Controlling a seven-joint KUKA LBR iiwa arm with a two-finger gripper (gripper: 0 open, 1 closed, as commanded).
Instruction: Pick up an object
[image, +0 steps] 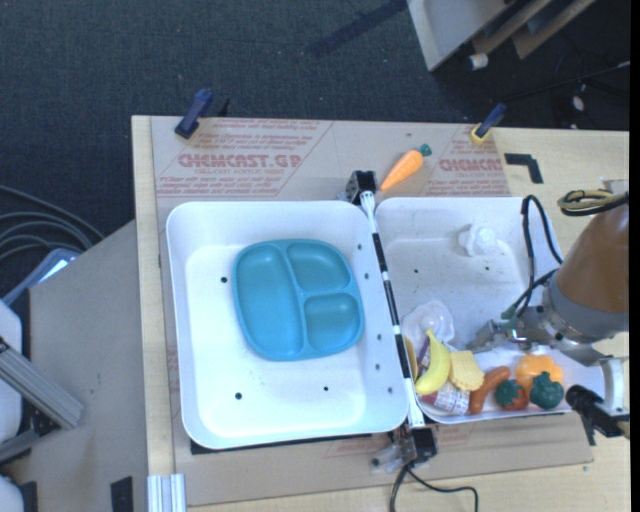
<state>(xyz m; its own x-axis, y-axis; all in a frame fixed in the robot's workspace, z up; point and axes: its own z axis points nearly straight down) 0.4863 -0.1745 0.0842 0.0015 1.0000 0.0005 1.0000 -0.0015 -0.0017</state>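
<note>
Several toy foods lie heaped at the front of the right bin (450, 225): a yellow banana (435, 366), a pale yellow piece (465, 370), a reddish sausage (484, 388), a green broccoli (547, 392) and an orange pepper (538, 366). My gripper (503, 334) hangs low over the right side of this bin, just behind the heap, on the grey arm with its orange band (605, 262). Nothing can be seen held in it.
The left bin (190, 300) holds a blue divided plate (298, 297). A white crumpled object (479, 239) lies at the back of the right bin, and a clear wrapper (430, 320) sits near the banana. An orange carrot (402, 168) rests on the bench behind the bins.
</note>
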